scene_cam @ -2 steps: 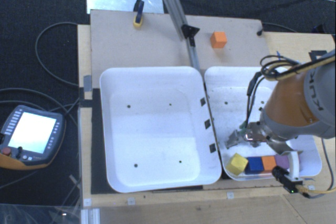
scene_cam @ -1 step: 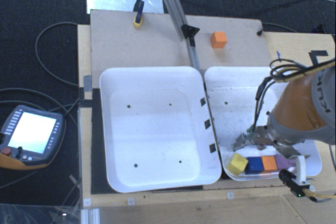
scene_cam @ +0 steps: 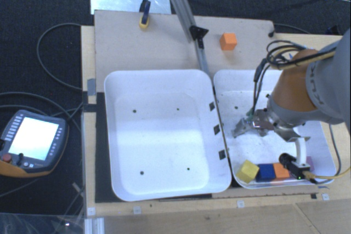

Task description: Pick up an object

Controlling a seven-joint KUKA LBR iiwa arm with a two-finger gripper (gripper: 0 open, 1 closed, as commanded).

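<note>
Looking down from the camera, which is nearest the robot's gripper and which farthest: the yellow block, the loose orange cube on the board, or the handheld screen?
1. yellow block, right bin, just below the gripper
2. orange cube, on the board behind the bins
3. handheld screen, far left, off the bench

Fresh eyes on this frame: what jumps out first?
The grey arm with its orange band dominates the right side, reaching down over the right bin. At that bin's near edge sits a bright row of blocks: a yellow block, a blue block and an orange block, touching side by side. A lone orange cube rests on the board beyond the bins, and a teach pendant with a lit screen lies at far left.
</note>
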